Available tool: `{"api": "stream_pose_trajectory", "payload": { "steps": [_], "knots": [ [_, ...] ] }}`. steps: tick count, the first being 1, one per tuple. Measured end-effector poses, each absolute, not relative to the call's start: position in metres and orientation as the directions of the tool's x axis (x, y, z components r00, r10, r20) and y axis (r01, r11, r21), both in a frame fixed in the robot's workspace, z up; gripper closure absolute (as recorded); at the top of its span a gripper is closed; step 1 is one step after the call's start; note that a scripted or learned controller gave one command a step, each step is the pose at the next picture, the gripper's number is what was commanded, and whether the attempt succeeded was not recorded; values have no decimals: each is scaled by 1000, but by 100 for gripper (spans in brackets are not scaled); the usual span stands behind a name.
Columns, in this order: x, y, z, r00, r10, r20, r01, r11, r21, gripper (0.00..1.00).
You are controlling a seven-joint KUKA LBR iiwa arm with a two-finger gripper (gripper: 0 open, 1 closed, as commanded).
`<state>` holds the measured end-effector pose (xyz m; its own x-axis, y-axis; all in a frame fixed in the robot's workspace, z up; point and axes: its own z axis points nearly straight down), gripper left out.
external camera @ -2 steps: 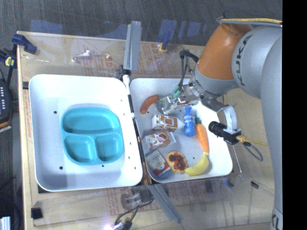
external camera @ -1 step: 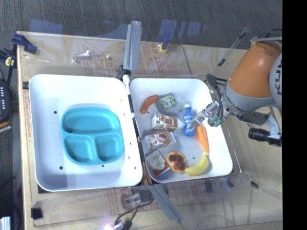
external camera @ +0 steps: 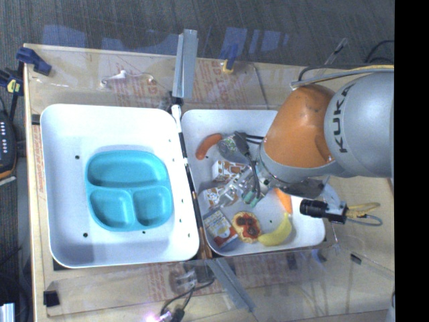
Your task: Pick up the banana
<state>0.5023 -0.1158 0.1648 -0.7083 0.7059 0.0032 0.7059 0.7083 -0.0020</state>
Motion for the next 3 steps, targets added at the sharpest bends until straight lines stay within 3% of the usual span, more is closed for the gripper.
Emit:
{"api": "stream_pose_trajectory", "payload": {
  "steps": [1, 2, 3],
  "knots": [
    [478, -150, 254, -865, 502, -5, 502, 865, 0, 100],
    [477, -211, 197, -988, -152, 2, -152, 988, 1, 100],
    [507, -211, 240, -1000, -30, -2, -30, 1000, -1, 100]
  ]
}}
